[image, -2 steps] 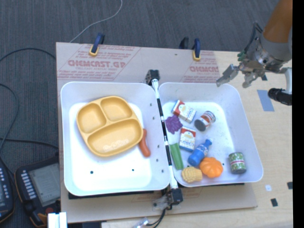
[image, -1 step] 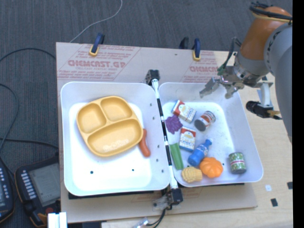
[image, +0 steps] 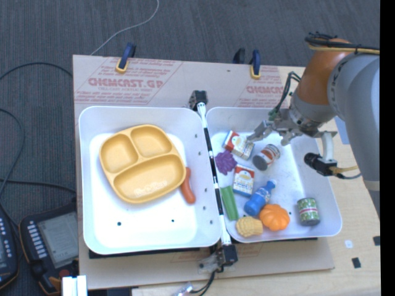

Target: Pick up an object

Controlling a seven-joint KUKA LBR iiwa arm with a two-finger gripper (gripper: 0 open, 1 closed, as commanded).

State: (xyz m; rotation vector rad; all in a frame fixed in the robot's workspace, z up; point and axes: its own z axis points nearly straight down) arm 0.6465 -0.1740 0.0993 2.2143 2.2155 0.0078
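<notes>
My gripper [image: 272,135] hangs over the back part of the right bin [image: 327,227], its two fingers spread open with nothing between them. One fingertip [image: 258,131] is just right of a red and white carton [image: 237,143]. The other is just above and right of a small can [image: 266,157] lying on its side. Also in this bin are purple grapes [image: 224,162], a second carton [image: 244,180], a blue bottle [image: 259,200], an orange fruit [image: 274,217], corn [image: 249,227], a green cucumber [image: 229,202] and a green tin [image: 308,210].
The left bin [image: 92,227] holds a yellow divided plate [image: 143,162] and a red sausage [image: 187,186] beside it. A ridge [image: 210,165] divides the two bins. A black fitting [image: 318,163] sticks out at the right bin's right wall.
</notes>
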